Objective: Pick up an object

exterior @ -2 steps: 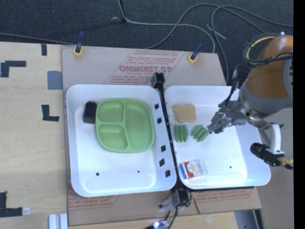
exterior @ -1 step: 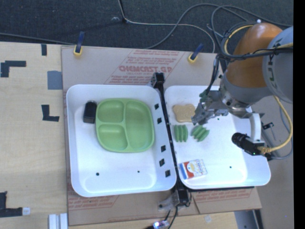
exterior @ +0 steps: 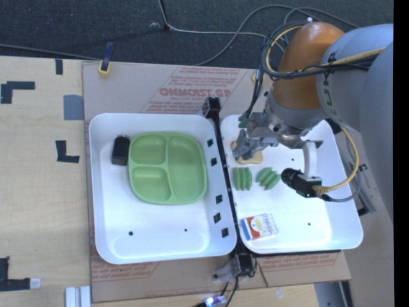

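Our gripper point(exterior: 250, 147) hangs over a tan object point(exterior: 244, 151) at the right bin's point(exterior: 339, 235) far-left corner. Whether it grips, we cannot tell. We should centre on the object, clear of the bin wall, before lifting.

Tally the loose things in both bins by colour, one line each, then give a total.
Green: 3, namely the divided plate and two pea pods
Black: 1, a small block
Tan: 1, a lumpy piece under the hand
White and orange: 1, a packet
Total: 6
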### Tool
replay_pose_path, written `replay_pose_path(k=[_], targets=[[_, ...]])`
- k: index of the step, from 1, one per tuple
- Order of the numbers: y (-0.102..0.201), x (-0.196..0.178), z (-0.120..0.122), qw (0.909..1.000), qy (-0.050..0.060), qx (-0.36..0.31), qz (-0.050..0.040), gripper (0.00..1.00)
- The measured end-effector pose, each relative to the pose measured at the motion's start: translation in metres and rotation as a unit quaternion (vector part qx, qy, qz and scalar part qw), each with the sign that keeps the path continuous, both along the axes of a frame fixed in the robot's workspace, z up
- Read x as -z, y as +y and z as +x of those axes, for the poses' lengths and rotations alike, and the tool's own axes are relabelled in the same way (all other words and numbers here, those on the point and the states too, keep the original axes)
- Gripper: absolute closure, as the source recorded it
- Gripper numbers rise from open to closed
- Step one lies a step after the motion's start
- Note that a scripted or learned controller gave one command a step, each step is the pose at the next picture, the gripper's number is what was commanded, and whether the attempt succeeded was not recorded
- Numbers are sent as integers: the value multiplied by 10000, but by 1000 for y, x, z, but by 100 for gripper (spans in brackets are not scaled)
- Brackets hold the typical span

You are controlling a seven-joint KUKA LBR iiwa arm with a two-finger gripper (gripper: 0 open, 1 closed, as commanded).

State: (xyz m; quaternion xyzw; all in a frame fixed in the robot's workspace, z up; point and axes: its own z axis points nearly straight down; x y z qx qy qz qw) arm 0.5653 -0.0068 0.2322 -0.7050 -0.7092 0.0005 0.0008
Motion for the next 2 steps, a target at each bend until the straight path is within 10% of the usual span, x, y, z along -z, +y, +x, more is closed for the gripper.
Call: replay_pose_path(k=[2], targets=[[98,12,27,10000,-2,-2,5,100]])
